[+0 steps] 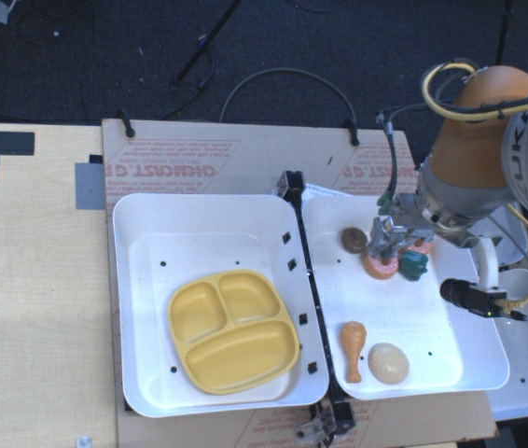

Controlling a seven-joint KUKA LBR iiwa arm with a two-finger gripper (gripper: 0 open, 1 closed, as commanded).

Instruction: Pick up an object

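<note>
Two shallow white bins sit side by side on a cardboard sheet [199,161] laid over the light wood worktop [31,297]; we read mirrored red print on the cardboard above the left bin, too reversed and faint for us to spell out with confidence. Behind the worktop the floor is dark carpet crossed by black cables [283,87]. The left bin [143,241] holds a yellow divided plate [234,330] with three compartments. In the right bin [474,362] we log a brown round piece [354,240] near the far wall, an orange-pink object [381,267] and a teal object [414,265] just beside each other, and near the front an orange drumstick-shaped toy [353,348] next to a pale oval object [388,363]. The end effector [387,243] hangs directly over the orange-pink object; we cannot tell how far it is spread or whether it grips anything. The arm [474,147] enters from the right.
</note>
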